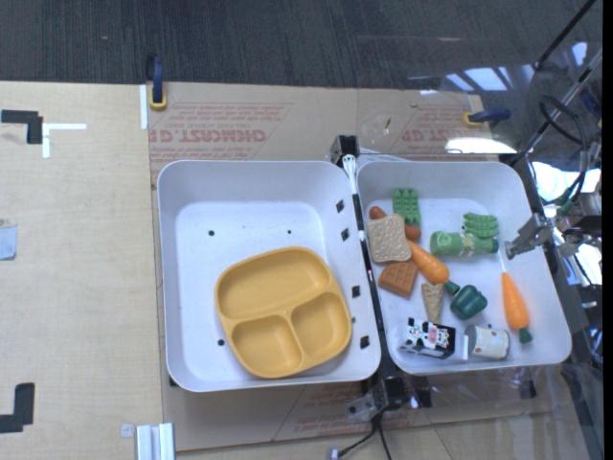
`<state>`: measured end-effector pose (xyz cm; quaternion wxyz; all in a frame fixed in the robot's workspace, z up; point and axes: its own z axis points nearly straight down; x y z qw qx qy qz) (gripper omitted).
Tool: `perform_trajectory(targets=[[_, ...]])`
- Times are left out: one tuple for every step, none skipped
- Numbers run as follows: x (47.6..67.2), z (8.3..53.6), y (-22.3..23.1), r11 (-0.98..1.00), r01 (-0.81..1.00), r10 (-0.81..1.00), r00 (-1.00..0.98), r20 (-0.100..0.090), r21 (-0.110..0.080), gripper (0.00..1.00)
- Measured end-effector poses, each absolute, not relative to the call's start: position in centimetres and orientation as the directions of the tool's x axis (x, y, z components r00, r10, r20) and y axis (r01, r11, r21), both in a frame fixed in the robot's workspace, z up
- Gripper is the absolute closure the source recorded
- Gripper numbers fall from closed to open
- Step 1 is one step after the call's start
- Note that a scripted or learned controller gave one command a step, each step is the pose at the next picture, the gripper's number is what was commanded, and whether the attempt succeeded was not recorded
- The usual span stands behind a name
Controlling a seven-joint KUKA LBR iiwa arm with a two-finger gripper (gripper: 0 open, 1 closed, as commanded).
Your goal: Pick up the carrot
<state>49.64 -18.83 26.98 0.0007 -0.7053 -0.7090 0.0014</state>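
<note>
camera view | carrot (515,302) near right bin's (536,209) right wall; can (488,343) just below | end effector (530,236) above; grip unreadable

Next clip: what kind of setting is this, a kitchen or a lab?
Probably a robot lab test bench, not a kitchen: two white bins clamped onto cardboard, toy food such as a carrot, a yellow divided plate, and carpet beyond.

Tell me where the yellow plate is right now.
The yellow plate lies in the left bin, toward its front, across the divider from the toy food.
</note>
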Motion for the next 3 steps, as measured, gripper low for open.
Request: perform_trajectory(targets=[[48.2,10.4,-21.3,-0.282,0.959,0.959,0.282,0.015,-0.012,0.00],[48.3,11.2,-21.5,-0.285,0.958,0.958,0.285,0.009,-0.008,1.00],[54.7,14.9,-14.0,-0.389,0.921,0.921,0.389,-0.001,-0.005,1.00]])
